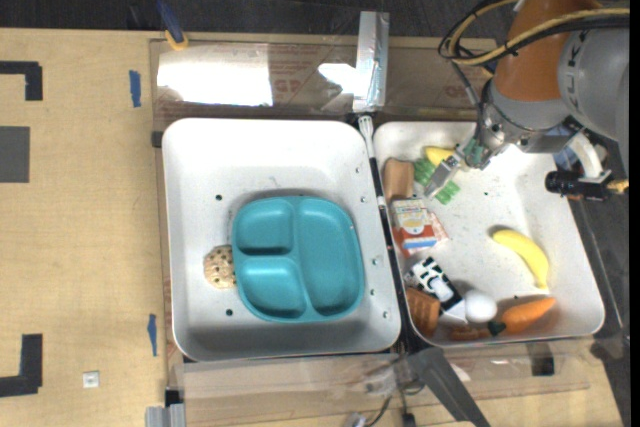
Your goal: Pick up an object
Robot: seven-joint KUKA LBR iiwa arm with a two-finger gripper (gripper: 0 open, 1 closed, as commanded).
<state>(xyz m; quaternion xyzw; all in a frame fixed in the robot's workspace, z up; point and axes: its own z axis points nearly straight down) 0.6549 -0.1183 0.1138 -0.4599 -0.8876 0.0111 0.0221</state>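
Seen from above at a slant: two shallow white bins side by side on a tabletop. In the left bin, a teal divided tray near the middle, with a small speckled cookie-like item touching its left edge. In the right bin, a scatter of toy foods: a yellow banana right of centre, an orange carrot at the lower edge, a white egg-like piece just beside the carrot, a black-and-white item and a brown one at the lower left, a red-and-white carton along the left wall, a brown cylinder above the carton, and a small yellow piece near the top left.

Reaching in from the right, a grey arm with an orange band, wrist low over the upper part of the right bin. Hand down among the upper-left items, just beside the brown cylinder and below the yellow piece; greenish parts at its tip. Too small and cluttered to tell whether apart or together, or clamped on anything.

Judged progress: approach made, hand at object level, but no object visibly lifted or gripped. All toys apparently resting in the bins. Left to do: a secure grip and a lift clear of the bin.
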